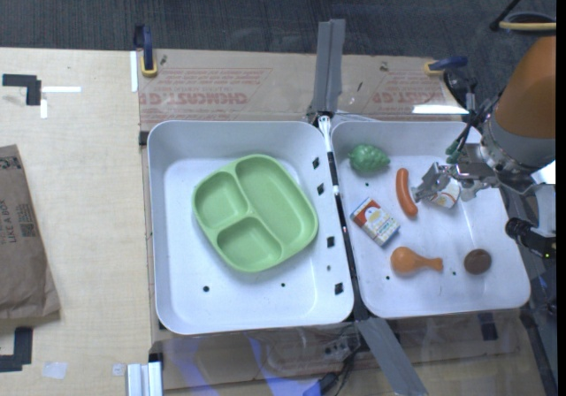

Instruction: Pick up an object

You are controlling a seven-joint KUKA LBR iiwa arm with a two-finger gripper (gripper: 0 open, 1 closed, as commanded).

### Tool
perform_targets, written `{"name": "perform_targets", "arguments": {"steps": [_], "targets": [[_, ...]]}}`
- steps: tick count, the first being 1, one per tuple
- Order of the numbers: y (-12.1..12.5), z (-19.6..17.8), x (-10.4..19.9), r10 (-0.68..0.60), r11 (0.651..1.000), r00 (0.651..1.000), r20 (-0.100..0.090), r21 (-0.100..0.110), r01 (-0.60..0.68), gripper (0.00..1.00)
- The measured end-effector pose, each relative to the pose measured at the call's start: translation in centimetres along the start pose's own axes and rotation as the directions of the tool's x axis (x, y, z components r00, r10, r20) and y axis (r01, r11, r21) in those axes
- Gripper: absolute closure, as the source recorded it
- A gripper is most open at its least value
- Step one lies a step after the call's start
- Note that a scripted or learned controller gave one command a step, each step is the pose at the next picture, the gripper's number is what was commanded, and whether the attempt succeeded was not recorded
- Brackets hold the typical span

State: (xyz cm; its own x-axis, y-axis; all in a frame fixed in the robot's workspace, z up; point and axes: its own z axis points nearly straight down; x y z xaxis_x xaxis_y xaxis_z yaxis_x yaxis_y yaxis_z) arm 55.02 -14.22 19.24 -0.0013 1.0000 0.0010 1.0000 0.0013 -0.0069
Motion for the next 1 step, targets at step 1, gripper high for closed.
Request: {"name": "perform_targets", "arguments": {"steps": [1], "targets": [[5.28, 10.11, 1.55, 0.002, 1.000, 1.000, 0.002, -0.005, -0.002, 0.00]]}}
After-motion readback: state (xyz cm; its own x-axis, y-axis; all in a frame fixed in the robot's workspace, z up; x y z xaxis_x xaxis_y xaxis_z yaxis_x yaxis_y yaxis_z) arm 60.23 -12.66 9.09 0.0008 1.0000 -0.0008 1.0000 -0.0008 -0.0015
